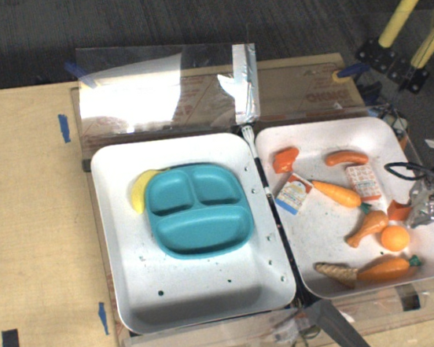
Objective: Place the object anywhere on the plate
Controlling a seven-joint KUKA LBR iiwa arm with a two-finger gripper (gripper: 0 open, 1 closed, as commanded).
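The jaws (426,211) sit at the right bin's (307,137) far edge beside an orange ball (394,238); I cannot tell their opening. The teal plate (199,209) lies in the left bin (123,244).

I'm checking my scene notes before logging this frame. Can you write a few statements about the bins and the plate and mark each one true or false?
1. The teal plate lies in the left bin. True.
2. The plate has one single undivided well. False: it has three compartments, two small ones at the back and one large one at the front.
3. A yellow object peeks out from behind the plate's left edge. True.
4. The toy carrot lies on the plate. False: it lies in the right bin, among the other toy foods.
5. The orange ball sits in the right bin, near its right side. True.
6. The two bins stand far apart. False: they sit side by side, edges meeting.
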